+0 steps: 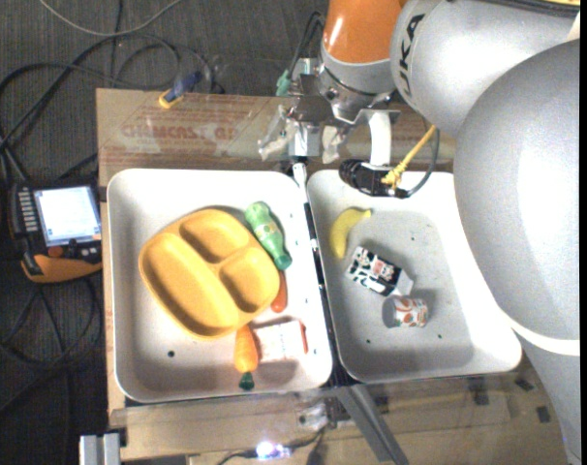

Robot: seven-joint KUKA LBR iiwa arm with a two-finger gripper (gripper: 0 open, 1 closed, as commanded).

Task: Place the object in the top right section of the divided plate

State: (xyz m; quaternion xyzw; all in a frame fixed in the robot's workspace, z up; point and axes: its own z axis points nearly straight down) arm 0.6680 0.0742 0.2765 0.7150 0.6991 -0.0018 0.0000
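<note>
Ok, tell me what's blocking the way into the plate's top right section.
The green bottle lies along the upper right rim of the yellow divided plate, right beside that section, between it and the right bin. The gripper hangs above the bins' far edge, apart from it.

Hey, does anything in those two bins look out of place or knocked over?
Slightly. The yellow divided plate sits askew in the left bin, with a green bottle lying across its rim. In the right bin, a small can lies on its side.

Arm (487,114) reaches leftward, tool (298,143) hanging down.
</note>
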